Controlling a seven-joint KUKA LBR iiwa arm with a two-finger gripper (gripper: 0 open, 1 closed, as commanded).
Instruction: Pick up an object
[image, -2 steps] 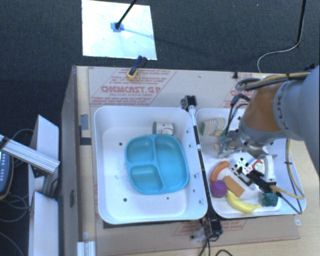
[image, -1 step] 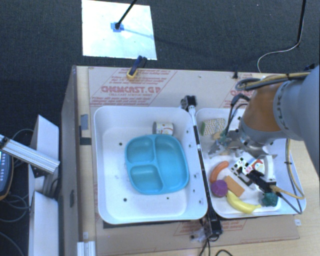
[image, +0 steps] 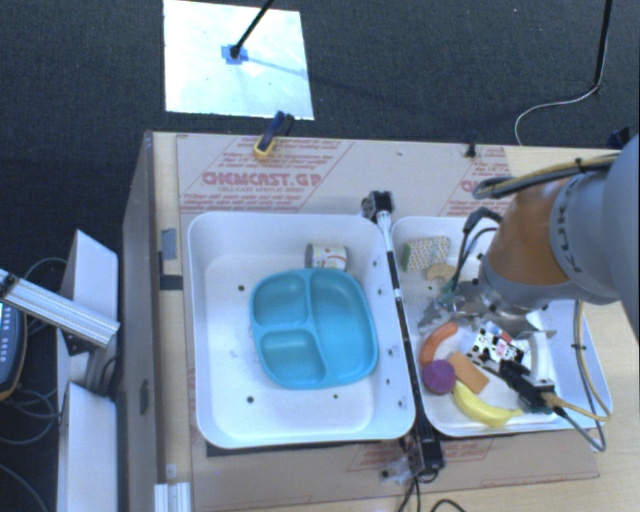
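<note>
The gripper (image: 493, 345) hangs low over the right bin (image: 570, 415), but the wrist hides its jaws, so whether they are spread or pressed together cannot be told, and nothing can be seen held. By that showing the pick is not yet done: every candidate lies loose in the bin. Just beside the gripper, toward the divider, lie an orange sausage-shaped piece (image: 437, 342), a purple ball (image: 437, 376), an orange block (image: 468, 371) and a banana (image: 484, 407); a tan piece (image: 440, 271) and a knobbly white thing (image: 427, 249) sit farther up. The left bin (image: 225, 300) bears a blue tray (image: 312, 327) with a small can (image: 327, 257) touching its upper edge. The board under the bins (image: 270, 180) reads "CHEMCAST GP" in red; the smaller print and the can's label are too small to read.
</note>
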